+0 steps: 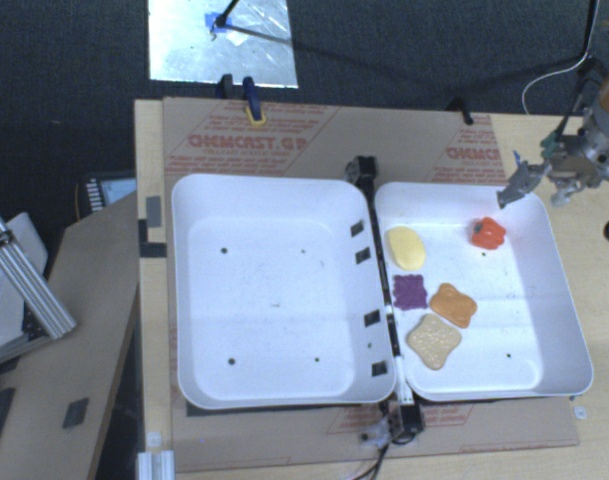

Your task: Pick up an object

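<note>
Two-finger metal gripper (536, 180): fingers spread, nothing held, poised above the right white plastic bin's (559, 268) far rim. Small orange-red rounded toy (489, 233): lying just below. Nothing is lifted; descent, grasp and lift are outstanding.

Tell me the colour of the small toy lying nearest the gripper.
Orange-red, seen in the camera view.

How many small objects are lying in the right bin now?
5. A red-orange piece lies near the far wall; a yellow one by the divider; a purple one below it; an orange one beside that; a beige one nearest. None seems hidden.
</note>
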Motion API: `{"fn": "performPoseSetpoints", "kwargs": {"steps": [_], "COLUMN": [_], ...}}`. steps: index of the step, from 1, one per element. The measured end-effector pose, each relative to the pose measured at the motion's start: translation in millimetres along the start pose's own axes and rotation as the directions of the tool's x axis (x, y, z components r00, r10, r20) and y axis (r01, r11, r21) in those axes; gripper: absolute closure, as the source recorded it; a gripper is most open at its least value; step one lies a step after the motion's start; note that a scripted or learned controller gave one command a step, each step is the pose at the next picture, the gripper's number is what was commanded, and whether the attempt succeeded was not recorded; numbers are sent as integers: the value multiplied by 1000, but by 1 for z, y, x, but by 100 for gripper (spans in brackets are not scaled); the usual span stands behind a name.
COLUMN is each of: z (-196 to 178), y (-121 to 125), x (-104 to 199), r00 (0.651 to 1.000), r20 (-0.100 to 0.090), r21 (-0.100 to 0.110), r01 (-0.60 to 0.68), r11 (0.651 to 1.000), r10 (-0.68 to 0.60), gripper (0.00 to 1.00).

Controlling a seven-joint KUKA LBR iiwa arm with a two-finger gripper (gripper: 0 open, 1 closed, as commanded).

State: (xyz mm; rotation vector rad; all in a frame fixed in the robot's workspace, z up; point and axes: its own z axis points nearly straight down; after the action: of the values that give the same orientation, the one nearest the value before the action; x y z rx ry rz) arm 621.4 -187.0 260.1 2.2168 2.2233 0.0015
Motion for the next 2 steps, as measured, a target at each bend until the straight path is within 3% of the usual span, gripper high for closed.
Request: {"fn": "performPoseSetpoints", "kwargs": {"steps": [1,2], "z": [70,181], "y": [37,45], "x": [-20,-7], "r00": [1000,1000], "r20": [0,-3], "r21": [4,9], "r01": [2,4], "r11": [1000,1000], "r10": [-2,-4], "gripper": [0,0]}}
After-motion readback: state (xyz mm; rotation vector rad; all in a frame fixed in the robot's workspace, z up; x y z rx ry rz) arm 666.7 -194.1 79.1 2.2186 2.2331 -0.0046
